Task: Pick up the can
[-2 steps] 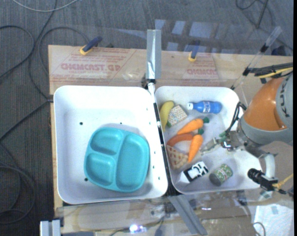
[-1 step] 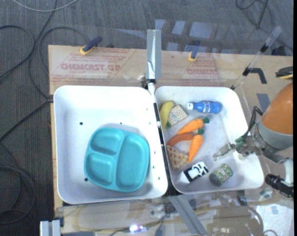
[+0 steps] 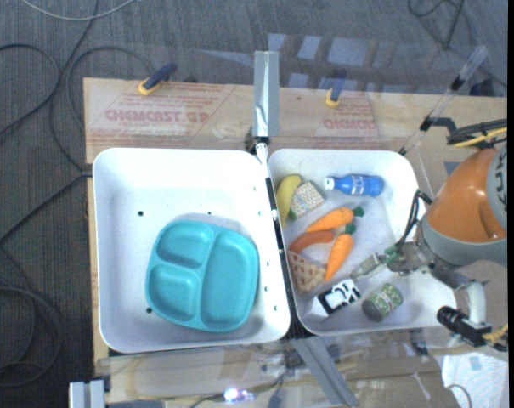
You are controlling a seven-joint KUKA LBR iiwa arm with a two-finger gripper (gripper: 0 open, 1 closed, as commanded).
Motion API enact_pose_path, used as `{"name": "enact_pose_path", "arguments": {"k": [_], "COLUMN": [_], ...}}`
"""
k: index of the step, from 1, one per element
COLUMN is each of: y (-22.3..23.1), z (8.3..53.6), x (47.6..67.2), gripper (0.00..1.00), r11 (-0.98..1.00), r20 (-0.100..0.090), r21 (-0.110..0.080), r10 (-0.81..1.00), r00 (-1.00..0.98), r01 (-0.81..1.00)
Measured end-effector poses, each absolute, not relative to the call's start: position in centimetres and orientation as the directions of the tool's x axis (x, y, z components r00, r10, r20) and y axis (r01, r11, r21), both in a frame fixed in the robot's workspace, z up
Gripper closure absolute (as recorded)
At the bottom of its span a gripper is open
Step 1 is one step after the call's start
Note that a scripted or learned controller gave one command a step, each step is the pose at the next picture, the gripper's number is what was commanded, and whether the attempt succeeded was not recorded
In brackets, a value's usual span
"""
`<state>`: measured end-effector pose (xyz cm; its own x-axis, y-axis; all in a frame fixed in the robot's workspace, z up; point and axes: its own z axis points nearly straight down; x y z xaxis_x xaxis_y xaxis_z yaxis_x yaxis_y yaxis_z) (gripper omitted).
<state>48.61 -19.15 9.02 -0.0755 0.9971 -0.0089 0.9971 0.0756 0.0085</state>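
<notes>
Lying tipped on its side, can, long axis slanting toward bin's near-right corner

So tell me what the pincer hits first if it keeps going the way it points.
Probably the black-and-white box: the pincer points down-left toward it, with the can off to the side. Height above the bin is unclear.

The left bin holds a teal plate with three compartments, lying toward the bin's front. In the right bin, a banana lies near the back left corner, touching a beige block. A blue bottle lies on its side by the back wall. Two carrots lie in the middle, and a waffle and a black-and-white item sit near the front wall. Two yellow clamps grip the back edge of the bench.
</notes>
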Motion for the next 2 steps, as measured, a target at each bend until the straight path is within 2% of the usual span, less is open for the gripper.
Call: {"name": "enact_pose_path", "arguments": {"k": [1, 2], "y": [-21.1, -15.9], "z": [9.0, 12.0], "x": [48.8, 48.6], "gripper": [0.00, 0.00], "r11": [0.180, -0.050], "r20": [0.006, -0.004], "r21": [0.007, 0.006], "r10": [0.984, 0.999], "r00": [-0.180, 0.050], "r01": [0.984, 0.999]}}
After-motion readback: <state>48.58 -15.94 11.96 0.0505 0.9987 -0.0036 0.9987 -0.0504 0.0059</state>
